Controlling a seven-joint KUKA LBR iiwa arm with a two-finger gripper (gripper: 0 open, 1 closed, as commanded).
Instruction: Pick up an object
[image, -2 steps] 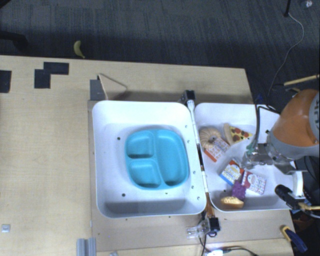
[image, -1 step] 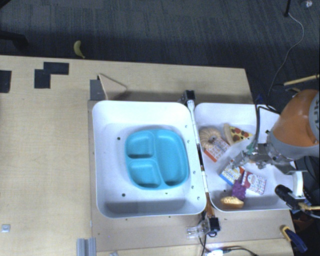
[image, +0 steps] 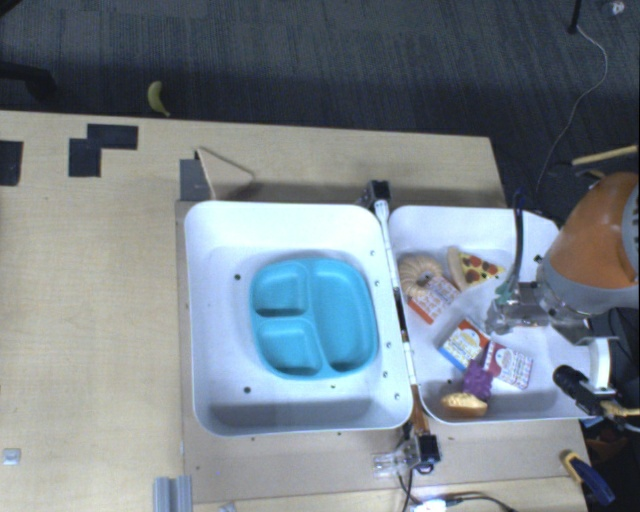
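Observation:
The right white bin (image: 455, 225) holds several small items. A pizza slice (image: 476, 267) and a tan cookie (image: 419, 268) lie at the back. A red-and-white packet (image: 432, 298) is below the cookie. Toward the front are a blue-and-white packet (image: 462, 346), a purple item (image: 480, 376), a pink-and-white packet (image: 513, 368) and a golden bun (image: 465, 403). My gripper (image: 506, 318) hangs over the bin's right half, just above and to the right of the blue-and-white packet, near the pink-and-white one. Nothing shows between it and the items.
The left white bin (image: 215, 300) bears a blue divided plate (image: 312, 316). The grey arm with its orange band (image: 600, 240) covers the right bin's right rim. A divider bar (image: 392, 280) runs between the bins. A banana (image: 158, 98) lies on the dark floor beyond the bench.

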